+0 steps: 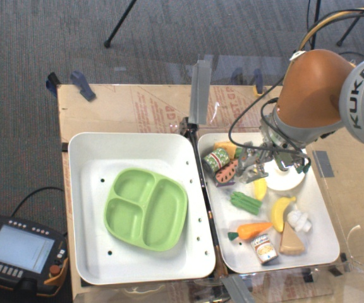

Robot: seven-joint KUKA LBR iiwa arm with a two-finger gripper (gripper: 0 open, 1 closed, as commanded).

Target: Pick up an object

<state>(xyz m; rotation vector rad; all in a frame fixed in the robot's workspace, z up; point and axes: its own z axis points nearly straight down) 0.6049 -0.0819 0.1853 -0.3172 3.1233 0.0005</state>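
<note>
The right bin holds several toy foods. A green can and a watermelon slice lie at its far left, with a yellow-orange piece behind them. My gripper hangs low over the bin just right of the watermelon slice, above a yellow piece. A green vegetable, a banana, a carrot, a small tin, a cheese wedge and a white piece lie nearer the front. I see nothing clearly held.
A green three-part plate lies in the left bin. A white disc sits under the wrist. A metal post stands behind the divide between the bins. A teach pendant rests at the lower left.
</note>
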